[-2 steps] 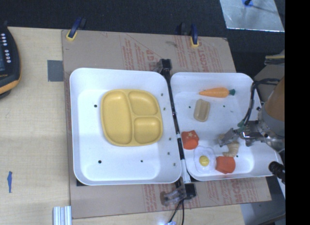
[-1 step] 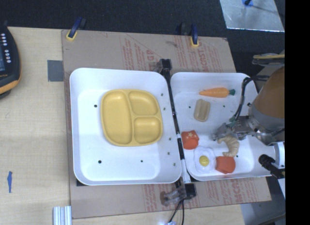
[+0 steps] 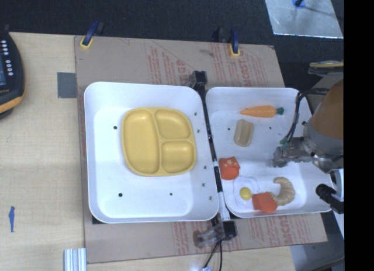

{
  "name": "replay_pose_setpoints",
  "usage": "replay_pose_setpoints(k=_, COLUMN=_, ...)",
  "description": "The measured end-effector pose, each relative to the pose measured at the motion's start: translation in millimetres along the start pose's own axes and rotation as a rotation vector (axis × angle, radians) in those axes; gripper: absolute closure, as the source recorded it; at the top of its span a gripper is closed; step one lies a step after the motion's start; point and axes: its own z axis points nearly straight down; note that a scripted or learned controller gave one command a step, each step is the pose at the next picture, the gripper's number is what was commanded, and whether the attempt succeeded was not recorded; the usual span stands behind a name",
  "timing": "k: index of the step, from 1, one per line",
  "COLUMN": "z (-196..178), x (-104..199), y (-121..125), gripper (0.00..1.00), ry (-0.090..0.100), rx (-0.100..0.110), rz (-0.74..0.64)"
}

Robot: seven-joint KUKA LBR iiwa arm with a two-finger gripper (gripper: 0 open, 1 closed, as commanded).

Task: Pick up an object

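The right bin (image 3: 222,103) holds several toy foods. An orange carrot (image 3: 259,111) lies near its far wall, with a beige bread slice (image 3: 243,133) below it. By the left wall sits a red block (image 3: 229,167). Along the near wall lie a fried egg (image 3: 245,193), a red-orange piece (image 3: 265,202) and a tan curved croissant (image 3: 286,190). My gripper (image 3: 284,156) hangs low over the right side of this bin, just above the croissant and right of the bread slice. I see nothing held in it.
The left bin (image 3: 102,200) carries a yellow divided plate (image 3: 158,141). The arm's orange band (image 3: 330,112) stands at the right edge. A black-and-orange pendant (image 3: 9,71) lies at the far left. Clamps (image 3: 234,45) pin the cardboard under the bins.
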Motion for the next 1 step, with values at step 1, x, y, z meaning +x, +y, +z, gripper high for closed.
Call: replay_pose_setpoints(k=1, z=-43.7, x=-29.7, y=-23.4, gripper=1.00, ry=0.001, rx=-0.001, rz=0.006)
